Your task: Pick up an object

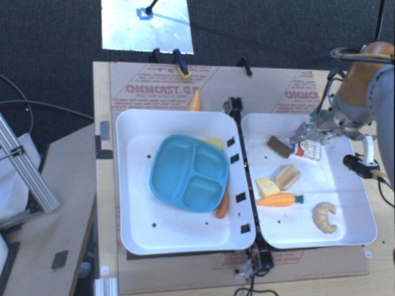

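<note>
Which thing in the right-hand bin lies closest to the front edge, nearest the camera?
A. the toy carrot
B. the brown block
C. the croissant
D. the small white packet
C. The croissant sits lowest in the right bin, below the toy carrot, while the brown block and the small white packet lie farther back near the gripper.

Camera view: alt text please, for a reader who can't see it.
The gripper hovers over a small red-and-white packet in the right bin, which also holds a toy carrot, croissant and cheese wedge. The left bin holds a blue divided plate.
</note>
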Motion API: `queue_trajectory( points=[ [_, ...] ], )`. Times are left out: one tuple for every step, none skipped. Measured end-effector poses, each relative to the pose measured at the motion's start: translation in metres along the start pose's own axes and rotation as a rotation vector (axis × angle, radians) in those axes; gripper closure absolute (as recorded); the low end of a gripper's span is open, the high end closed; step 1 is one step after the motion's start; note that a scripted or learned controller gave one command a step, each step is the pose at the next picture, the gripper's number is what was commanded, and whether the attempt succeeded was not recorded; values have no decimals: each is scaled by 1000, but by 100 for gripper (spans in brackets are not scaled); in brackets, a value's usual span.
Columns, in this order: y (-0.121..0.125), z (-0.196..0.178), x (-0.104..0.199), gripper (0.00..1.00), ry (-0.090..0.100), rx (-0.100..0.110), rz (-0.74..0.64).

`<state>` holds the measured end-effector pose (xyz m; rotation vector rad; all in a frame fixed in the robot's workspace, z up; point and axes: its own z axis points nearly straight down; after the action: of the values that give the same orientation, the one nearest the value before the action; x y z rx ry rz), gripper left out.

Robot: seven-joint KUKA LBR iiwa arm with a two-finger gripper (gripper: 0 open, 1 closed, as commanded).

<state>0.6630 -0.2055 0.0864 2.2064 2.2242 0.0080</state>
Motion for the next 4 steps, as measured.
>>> queue_trajectory(
  points=[
    [7,0,0,0,2,7,0],
    [-43,1,-1,0,3,11,8],
    [-124,1,-1,0,4,15,10],
    [-179,1,0,0,3,13,10]
  ],
)
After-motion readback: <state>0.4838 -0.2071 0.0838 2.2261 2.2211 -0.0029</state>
